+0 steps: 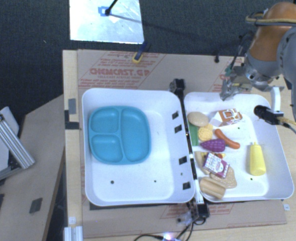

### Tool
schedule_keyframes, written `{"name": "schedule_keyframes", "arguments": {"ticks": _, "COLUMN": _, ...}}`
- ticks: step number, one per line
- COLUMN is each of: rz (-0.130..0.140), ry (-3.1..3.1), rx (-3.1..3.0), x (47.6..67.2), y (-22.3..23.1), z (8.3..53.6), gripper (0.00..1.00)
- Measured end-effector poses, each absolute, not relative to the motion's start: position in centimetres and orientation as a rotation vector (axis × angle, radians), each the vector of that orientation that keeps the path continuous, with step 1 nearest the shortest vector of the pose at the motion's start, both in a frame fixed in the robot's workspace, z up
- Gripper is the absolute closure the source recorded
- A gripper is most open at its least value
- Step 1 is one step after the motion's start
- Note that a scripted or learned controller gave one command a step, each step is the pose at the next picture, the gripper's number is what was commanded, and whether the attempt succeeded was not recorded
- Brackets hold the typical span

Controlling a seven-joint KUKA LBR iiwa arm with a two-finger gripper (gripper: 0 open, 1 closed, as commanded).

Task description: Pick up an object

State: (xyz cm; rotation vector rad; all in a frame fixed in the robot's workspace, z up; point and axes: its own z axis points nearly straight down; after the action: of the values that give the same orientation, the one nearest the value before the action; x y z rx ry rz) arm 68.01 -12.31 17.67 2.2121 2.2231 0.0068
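Note:
My gripper (228,94) hangs over the far edge of the right bin (276,185), above and just behind a small orange and white carton (230,116). Nothing shows between its fingers. Toy food lies in that bin: a tan bread roll (198,118), a yellow corn piece (205,132), an orange sausage (227,138), purple grapes (213,145), a red and white packet (215,164), a hot dog bun (212,187) and a yellow bottle (257,158).
The left bin (132,187) holds a blue divided plate (120,134). A black divider with clips (184,134) runs between the bins. Brown cardboard (122,69) lies under both, and a shiny sheet (106,13) sits behind.

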Motion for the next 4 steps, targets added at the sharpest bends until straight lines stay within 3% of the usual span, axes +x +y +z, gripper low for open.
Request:
{"name": "schedule_keyframes", "arguments": {"ticks": 1, "rz": 0.009, "ry": 2.223, "rx": 2.21, "x": 68.2, "y": -12.3, "z": 22.9, "gripper": 1.0}}
{"name": "schedule_keyframes", "arguments": {"ticks": 4, "rz": 0.0, "ry": 2.224, "rx": 2.221, "x": 53.2, "y": -7.0, "z": 22.5, "gripper": 1.0}}
